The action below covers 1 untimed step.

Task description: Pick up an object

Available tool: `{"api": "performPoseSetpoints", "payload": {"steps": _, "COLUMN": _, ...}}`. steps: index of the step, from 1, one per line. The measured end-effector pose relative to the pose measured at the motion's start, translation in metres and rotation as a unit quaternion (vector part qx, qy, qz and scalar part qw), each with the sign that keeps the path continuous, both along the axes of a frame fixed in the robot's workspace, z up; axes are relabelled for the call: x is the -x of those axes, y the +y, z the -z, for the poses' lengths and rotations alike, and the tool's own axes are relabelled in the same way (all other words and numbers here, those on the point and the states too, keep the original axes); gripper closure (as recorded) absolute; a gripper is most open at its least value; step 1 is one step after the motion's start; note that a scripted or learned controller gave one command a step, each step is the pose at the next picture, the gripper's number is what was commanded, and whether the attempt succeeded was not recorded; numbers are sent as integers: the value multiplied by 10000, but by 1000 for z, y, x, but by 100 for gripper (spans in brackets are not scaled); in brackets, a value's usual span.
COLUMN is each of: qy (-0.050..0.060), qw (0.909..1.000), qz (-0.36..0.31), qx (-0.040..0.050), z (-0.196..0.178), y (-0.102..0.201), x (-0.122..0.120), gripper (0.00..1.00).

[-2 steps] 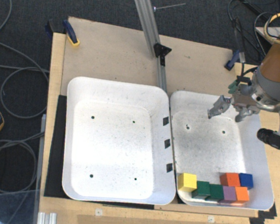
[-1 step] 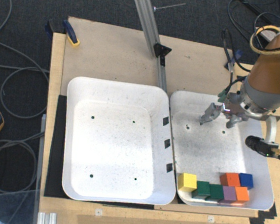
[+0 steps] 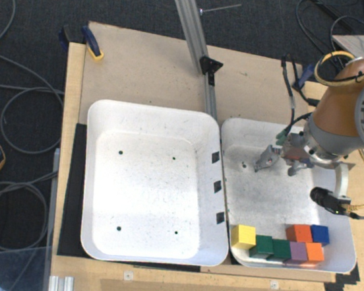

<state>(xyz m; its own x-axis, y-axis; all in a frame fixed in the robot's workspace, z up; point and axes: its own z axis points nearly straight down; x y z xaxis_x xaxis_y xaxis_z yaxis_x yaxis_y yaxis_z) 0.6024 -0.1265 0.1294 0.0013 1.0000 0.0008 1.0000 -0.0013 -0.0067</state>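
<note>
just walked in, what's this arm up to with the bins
The arm's gripper is over the upper part of the right bin, with nothing visibly between its fingers. The coloured blocks it could pick sit clustered along that bin's near edge, apart from the gripper. The left bin sits beside it.

2 white bins: left bin (image 3: 100, 164), right bin (image 3: 256, 191). 7 blocks by the right bin's near rim: 2 green (image 3: 271, 247), 2 orange (image 3: 302, 233), 1 yellow (image 3: 244, 235), 1 blue (image 3: 320, 233), 1 purple (image 3: 298, 251).

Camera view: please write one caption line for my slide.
Gripper above the right bin, away from the colored blocks at its near edge.
</note>
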Motion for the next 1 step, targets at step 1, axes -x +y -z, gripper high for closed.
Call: {"api": "performPoseSetpoints", "payload": {"steps": 1, "qy": -44, "qw": 10000, "qz": -10, "qx": -4, "z": -15, "y": 1, "x": -3, "gripper": 100}}
